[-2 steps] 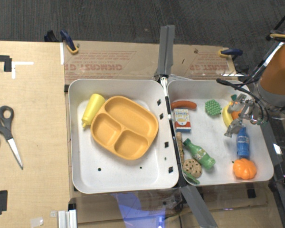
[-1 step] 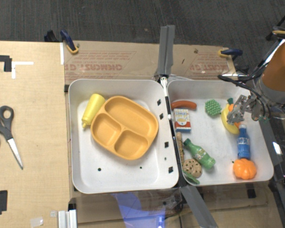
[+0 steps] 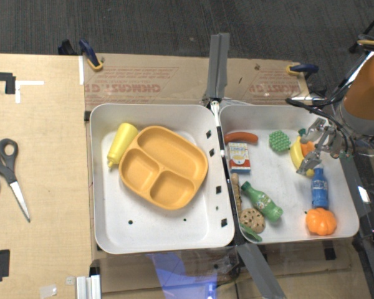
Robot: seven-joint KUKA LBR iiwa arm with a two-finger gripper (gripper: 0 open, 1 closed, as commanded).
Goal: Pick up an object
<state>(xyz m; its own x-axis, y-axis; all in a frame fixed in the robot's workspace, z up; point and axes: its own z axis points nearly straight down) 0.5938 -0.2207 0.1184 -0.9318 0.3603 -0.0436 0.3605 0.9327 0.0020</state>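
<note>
- Yellow and orange crowd the spot under my claw (image 3: 313,151): a banana (image 3: 296,154) lies near the right bin's (image 3: 287,232) far right side, with a small orange piece (image 3: 306,147) against it.
- My claw is down among those two, metal links tilted toward the banana. I cannot tell how the claw is set; nothing reads clearly as gripped.
- Judgement: the banana is the likely pick, since the claw sits right beside it.
- Just below the claw stands a blue bottle (image 3: 319,189), lengthwise along the bin wall, then an orange pumpkin toy (image 3: 320,222) in the near corner. Close neighbours; a sloppy lift could nudge the bottle.
- Further left in the same bin: green spiky ball (image 3: 278,141), red sausage (image 3: 241,137), small carton (image 3: 239,156), green bottle (image 3: 262,202) lying slanted, cookie (image 3: 252,217). Well apart from my reach, so no interference.
- The left bin (image 3: 112,229) holds a divided orange plate (image 3: 164,166) and a yellow bottle (image 3: 121,143) touching its edge.
- On the counter (image 3: 37,167), scissors (image 3: 9,173) lie well clear of both bins.
</note>
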